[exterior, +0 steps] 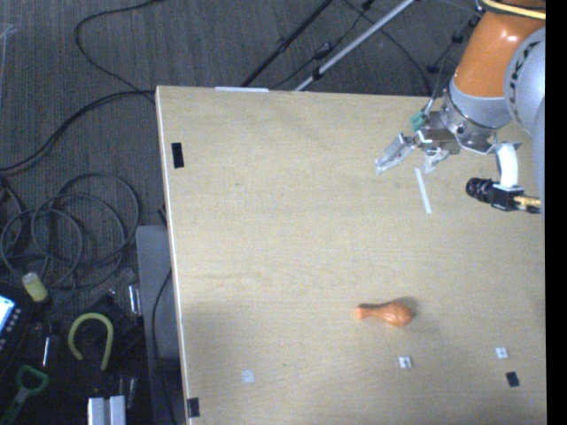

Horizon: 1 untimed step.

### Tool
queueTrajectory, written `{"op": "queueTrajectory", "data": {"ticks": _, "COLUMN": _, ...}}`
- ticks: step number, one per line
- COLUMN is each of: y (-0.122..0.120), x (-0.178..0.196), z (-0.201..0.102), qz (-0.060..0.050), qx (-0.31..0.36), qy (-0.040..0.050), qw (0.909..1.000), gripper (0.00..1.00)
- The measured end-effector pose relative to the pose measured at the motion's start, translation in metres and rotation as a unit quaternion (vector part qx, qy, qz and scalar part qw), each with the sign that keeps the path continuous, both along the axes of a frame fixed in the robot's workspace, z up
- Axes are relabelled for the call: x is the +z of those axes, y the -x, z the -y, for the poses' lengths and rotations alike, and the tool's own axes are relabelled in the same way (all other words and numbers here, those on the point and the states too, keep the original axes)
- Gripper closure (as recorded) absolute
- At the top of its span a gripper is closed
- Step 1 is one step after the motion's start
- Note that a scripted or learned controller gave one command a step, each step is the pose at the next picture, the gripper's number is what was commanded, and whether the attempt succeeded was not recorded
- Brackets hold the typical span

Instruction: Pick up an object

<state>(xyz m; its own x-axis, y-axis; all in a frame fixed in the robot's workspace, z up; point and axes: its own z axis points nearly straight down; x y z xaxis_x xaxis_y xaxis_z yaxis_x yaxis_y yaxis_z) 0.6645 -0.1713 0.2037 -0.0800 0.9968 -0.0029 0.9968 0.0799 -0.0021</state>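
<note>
Jaws [403, 159] spread apart with nothing between them, hanging well away from the orange object [386, 312] (untouched on the counter [266, 237]); the pick hasn't started.

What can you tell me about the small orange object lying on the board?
The orange object is small and pear-like: a rounded bulb at the right narrowing to a thin neck that points left. It looks smooth, and the material is hard to tell. It lies on its side on the tan board, toward the near right part, with nothing else touching it. The gripper is well above it in the view, apart from it.
</note>
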Motion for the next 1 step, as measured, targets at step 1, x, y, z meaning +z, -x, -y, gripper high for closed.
{"op": "queueTrajectory", "data": {"ticks": 1, "y": -0.0030, "x": -0.0865, "z": 0.0425, "qz": -0.001, "qx": -0.016, "qy": 0.0000, "qw": 0.9999, "gripper": 0.00}}
